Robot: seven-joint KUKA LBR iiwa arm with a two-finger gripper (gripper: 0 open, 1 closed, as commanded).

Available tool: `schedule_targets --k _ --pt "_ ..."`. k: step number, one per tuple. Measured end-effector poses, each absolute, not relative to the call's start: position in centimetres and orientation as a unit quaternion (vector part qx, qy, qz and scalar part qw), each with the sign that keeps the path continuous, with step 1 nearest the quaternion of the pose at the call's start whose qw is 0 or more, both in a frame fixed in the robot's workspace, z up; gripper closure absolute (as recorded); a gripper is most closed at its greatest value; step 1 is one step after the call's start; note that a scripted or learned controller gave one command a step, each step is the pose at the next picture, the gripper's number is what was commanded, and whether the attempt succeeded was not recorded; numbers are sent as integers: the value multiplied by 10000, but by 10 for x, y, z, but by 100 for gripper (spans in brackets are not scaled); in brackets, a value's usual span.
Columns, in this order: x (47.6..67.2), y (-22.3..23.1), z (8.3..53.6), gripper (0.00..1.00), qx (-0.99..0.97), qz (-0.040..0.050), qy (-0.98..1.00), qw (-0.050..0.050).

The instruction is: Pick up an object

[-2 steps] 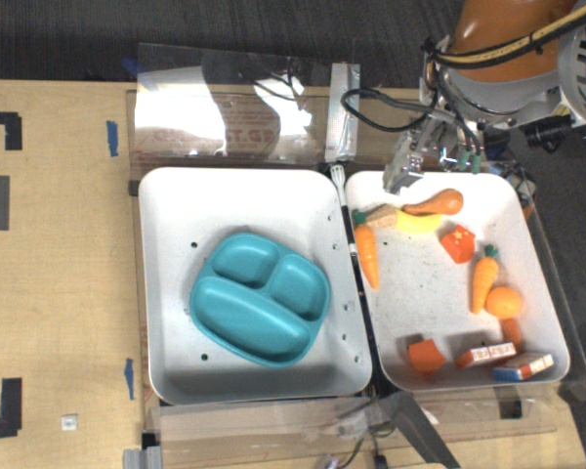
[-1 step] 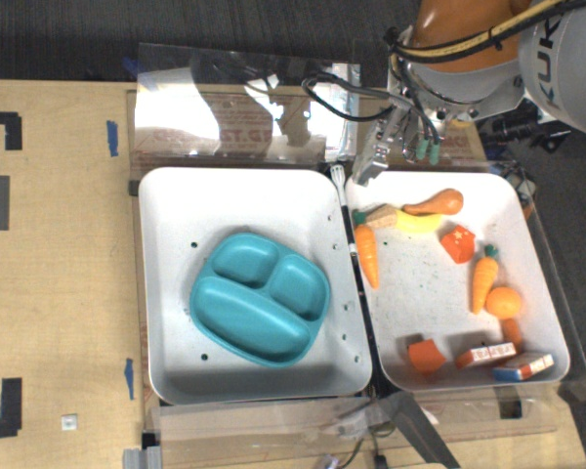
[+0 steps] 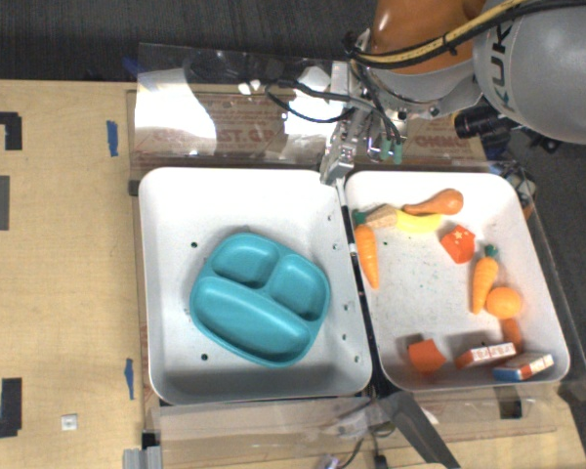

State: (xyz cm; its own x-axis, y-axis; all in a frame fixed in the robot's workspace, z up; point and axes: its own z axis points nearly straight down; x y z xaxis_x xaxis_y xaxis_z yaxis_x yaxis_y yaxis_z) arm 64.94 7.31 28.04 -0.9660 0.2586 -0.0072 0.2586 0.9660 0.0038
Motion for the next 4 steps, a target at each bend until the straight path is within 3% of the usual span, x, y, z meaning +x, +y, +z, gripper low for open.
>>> schedule_targets --k 1,2,3,4 --pt "585 107 302 100 1041 18 9946 34" --pt "643 160 269 100 859 10 9963 6" --pt "656 228 250 100 280 22 9996 29" --pt "579 227 229 100 1002 12 9950 12"
